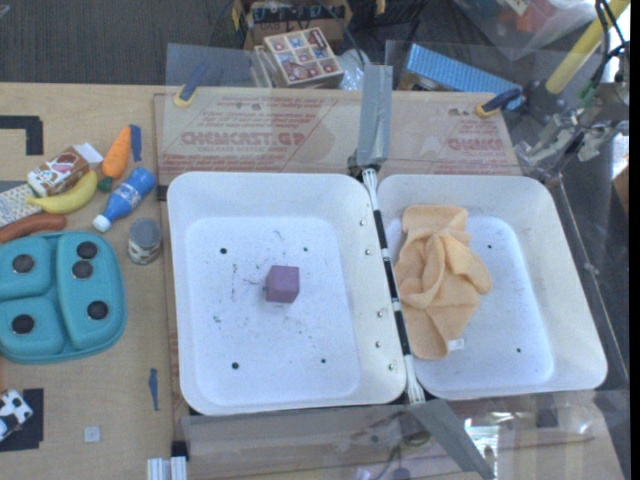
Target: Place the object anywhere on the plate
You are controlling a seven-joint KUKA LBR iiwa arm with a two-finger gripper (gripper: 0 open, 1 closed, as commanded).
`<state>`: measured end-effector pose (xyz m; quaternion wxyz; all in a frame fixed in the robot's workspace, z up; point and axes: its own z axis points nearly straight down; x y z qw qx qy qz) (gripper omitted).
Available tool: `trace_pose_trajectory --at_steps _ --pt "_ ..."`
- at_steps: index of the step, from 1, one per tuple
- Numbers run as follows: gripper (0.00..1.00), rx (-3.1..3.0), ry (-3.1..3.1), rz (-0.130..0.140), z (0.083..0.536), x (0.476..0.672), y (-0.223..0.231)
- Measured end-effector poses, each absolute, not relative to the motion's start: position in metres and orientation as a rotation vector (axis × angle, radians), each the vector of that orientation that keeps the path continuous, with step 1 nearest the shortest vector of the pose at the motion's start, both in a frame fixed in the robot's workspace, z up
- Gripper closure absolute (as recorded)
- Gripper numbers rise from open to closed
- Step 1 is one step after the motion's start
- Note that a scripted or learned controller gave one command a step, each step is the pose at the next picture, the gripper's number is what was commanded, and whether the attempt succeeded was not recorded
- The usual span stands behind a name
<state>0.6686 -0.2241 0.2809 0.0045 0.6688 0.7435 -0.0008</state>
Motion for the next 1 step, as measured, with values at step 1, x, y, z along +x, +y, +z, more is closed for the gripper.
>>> trace_pose_trajectory --at_steps 1 --pt "1.00 2.086 2.327 -0.003 0.2918 0.6703 -0.2235"
